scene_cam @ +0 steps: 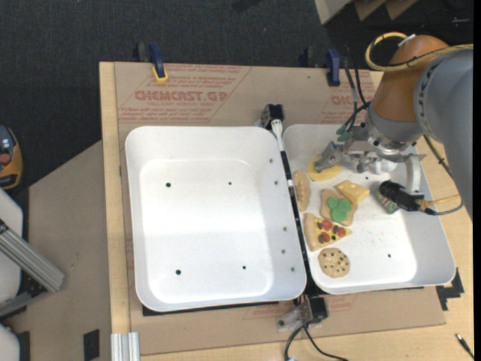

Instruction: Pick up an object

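The end effector (328, 159) hangs low in the right bin (391, 265), toward its eleven o'clock corner, just above a yellow banana-like piece (325, 174); whether its fingers are spread or closed cannot be told. Toy foods cluster along that bin's nine o'clock side: a bread stick (302, 189), cheese wedge (353, 192), green piece (340, 210), pizza slice (322, 231) and cookie (334, 262). The left bin (210, 216) sits touching at nine o'clock on the counter (113, 126).

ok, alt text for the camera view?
Grey arm's pincer reaches into the right bin beside a yellow toy food piece; a cookie and pizza slice lie nearby. Left bin alongside.
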You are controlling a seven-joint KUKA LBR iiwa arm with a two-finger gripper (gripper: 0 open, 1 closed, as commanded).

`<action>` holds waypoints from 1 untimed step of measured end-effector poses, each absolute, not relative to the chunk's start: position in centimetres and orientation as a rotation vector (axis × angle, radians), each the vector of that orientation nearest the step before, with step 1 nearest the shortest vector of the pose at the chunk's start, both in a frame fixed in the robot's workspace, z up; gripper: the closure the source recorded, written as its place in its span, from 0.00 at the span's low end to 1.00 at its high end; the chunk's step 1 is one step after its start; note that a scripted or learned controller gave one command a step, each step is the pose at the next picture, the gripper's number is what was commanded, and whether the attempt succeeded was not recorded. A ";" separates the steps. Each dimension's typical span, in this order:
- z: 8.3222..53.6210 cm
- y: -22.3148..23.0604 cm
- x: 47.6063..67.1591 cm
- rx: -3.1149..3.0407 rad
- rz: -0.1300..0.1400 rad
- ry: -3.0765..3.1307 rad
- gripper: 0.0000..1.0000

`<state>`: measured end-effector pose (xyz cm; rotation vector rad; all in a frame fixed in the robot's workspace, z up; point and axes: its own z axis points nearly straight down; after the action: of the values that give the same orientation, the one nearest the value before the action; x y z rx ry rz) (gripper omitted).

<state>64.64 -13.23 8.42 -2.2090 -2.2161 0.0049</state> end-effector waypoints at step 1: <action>10.5 -13.7 65.0 -2.222 -0.003 -2.226 1.00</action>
<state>65.01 -13.65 10.49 -2.2218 -2.2255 -0.0026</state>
